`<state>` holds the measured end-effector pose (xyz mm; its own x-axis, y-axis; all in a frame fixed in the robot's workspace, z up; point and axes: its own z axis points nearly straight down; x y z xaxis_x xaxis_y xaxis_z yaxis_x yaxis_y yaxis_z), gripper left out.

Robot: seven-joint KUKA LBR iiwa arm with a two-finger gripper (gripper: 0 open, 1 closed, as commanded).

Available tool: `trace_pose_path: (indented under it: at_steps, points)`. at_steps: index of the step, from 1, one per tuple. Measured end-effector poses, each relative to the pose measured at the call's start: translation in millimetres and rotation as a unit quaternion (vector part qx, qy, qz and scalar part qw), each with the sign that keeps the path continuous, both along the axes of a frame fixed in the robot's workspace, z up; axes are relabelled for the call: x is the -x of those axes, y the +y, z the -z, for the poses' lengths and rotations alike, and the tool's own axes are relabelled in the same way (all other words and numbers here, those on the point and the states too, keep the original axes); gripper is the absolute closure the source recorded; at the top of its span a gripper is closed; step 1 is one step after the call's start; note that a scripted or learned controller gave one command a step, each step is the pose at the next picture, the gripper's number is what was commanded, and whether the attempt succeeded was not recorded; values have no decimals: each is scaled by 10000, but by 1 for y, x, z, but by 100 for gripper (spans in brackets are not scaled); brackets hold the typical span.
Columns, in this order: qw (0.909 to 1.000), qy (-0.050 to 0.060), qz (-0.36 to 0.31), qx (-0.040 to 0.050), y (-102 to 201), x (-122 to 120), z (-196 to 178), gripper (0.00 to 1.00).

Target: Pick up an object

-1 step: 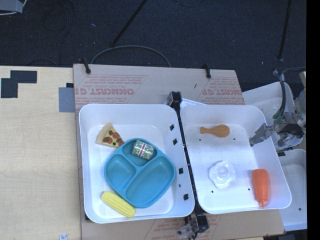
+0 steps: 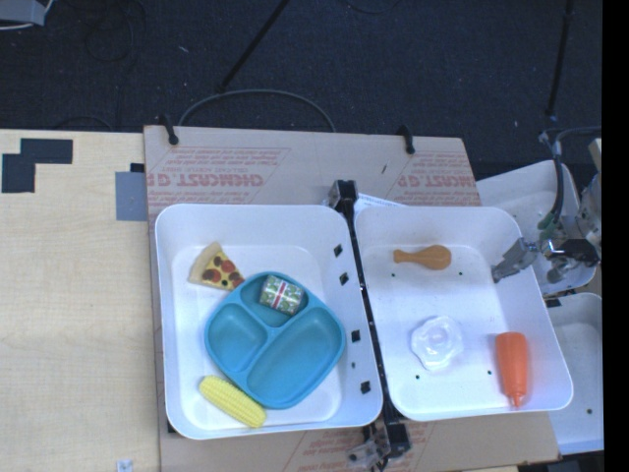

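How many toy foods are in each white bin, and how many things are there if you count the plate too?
Left bin toy foods: 3 (pizza slice, corn cob, small can)
Right bin toy foods: 3 (chicken drumstick, fried egg, carrot)
Plates: 1 (blue divided plate, left bin, with the can on it)
Total: 7

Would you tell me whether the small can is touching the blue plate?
Touching: the camera view shows the can lying inside the blue plate's upper compartment, resting on its surface.
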<state>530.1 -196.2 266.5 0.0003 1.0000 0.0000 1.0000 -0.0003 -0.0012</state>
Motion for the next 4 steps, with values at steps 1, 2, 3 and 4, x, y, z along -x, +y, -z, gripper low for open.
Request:
trace_pose_path:
  at_steps: [1, 2, 3, 4]
  points:
    - [10000, 36, -2, -16, 7, 6, 61, 0]
    - [10000, 38, 1, -16, 3, 10, 124, 0]
    - [10000, 28, 0, -15, 4, 11, 177, 0]
    - [10000, 12, 26, -9, 2, 11, 164, 100]
